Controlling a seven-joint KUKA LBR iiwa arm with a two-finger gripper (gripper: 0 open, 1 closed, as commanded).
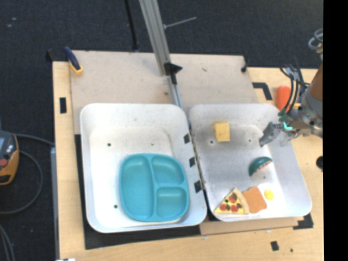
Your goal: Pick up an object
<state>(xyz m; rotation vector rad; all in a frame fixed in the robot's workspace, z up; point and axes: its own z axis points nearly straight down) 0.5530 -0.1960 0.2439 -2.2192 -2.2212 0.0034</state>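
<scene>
Below gripper (270,134): teal object (260,165).

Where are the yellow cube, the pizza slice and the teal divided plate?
yellow cube (222,131), camera view, top face.
pizza slice (231,203), camera view, topped middle.
teal divided plate (139,178), camera view, large left compartment.

Even, fairly bright light falls from above, so the two white bins (98,118) look slightly washed out, with soft, short shadows under the teal divided plate (154,186) and along the bin rims. The dark floor around the table (125,78) stays dim and nearly without detail. The picture is low in sharpness and grainy, and small things show soft edges, most so at the right side.
</scene>
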